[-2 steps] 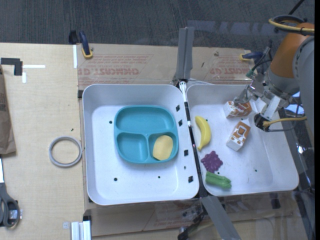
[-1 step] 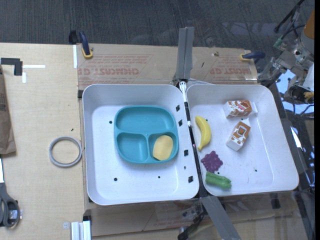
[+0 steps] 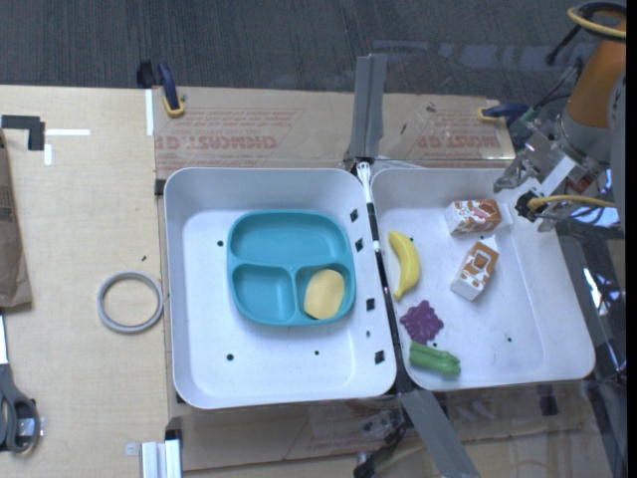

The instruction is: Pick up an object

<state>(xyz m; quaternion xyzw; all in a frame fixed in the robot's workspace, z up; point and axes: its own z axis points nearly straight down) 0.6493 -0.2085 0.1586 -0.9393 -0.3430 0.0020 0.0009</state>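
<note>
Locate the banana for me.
The banana lies in the right bin, along its left wall, with the purple grapes just below it and two small cartons to its right.

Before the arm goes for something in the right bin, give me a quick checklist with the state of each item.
1. Objects in right bin: ok; two cartons, banana, grapes, green vegetable.
2. Hand over right bin: ok, at its far right corner.
3. Nearest target: ok, upper carton close beside the hand.
4. Carton spacing: ok, lower carton lies apart.
5. Hand holding anything: cannot tell.
</note>
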